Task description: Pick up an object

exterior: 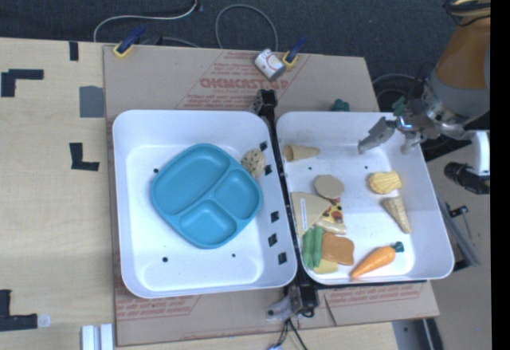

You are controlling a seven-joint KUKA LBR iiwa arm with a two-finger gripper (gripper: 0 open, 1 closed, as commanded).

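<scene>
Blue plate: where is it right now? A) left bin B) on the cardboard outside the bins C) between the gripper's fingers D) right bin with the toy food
A. The blue plate lies flat on the floor of the left bin, while the carrot and the other toy food sit in the right bin, and the gripper hangs over that right bin's far corner.

The divided plate (207, 194) lies in the left bin (131, 129), with a cookie (254, 160) beside it near the divider. The right bin (437, 217) holds a toy carrot (374, 260) at its front, a pizza slice (317, 211) toward its middle, and a cone (397, 213) right of that, while the gripper (390, 135) hovers over its rear.
</scene>
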